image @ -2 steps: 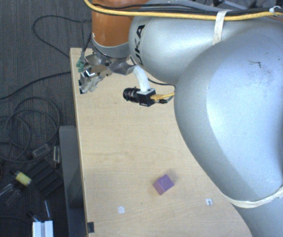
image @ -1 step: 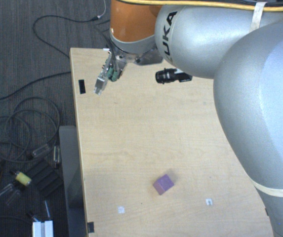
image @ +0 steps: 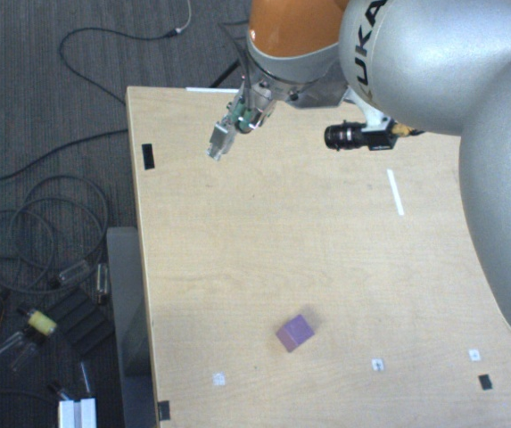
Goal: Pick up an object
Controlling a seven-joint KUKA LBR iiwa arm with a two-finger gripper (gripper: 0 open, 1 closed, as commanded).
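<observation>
A small purple block point(image: 295, 333) lies on the tan bench top point(image: 237, 239), near its front edge and a little right of centre. My gripper point(image: 218, 144) hangs from the grey and orange arm over the far left part of the bench, well away from the block. Its two fingers are shut into one narrow tip, and I see nothing held between them.
A thin white strip point(image: 396, 193) lies on the bench at the right. A black cylinder point(image: 358, 136) sticks out from the arm's wrist. The arm's grey body point(image: 469, 105) covers the right side. Cables point(image: 41, 230) and small gear lie on the floor to the left.
</observation>
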